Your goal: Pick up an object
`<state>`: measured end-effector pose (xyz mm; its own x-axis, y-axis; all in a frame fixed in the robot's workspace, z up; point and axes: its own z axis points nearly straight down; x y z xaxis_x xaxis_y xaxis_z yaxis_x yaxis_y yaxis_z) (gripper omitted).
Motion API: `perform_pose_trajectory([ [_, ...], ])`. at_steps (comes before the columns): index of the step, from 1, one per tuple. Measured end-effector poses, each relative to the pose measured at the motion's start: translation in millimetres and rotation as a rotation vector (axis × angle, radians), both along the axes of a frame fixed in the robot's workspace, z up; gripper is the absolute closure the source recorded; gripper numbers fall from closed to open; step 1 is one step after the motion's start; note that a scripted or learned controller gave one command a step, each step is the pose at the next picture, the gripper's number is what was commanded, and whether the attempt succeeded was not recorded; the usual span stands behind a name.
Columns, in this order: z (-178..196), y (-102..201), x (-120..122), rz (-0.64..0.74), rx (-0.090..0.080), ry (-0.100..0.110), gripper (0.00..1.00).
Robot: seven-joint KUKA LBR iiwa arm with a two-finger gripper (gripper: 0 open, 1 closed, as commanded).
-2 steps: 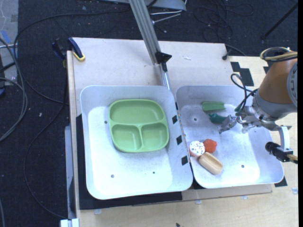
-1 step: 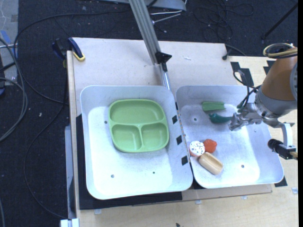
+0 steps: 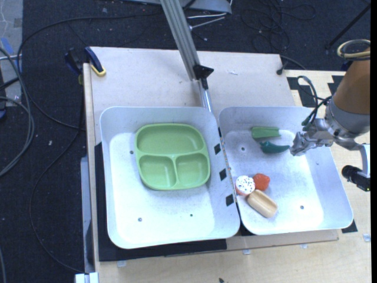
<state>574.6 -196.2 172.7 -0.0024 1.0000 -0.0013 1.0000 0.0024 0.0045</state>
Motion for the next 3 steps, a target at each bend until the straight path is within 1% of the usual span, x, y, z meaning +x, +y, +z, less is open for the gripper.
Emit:
perform_pose_trajectory([
  [1, 55, 5, 11, 0.001, -0.001, -0.002, 1.00],
  [2, 65, 5, 11, 0.000, 0.000, 0.002, 1.00],
  [3, 70, 53, -4, 0.004, 0.003, 0.005, 1.00],
])
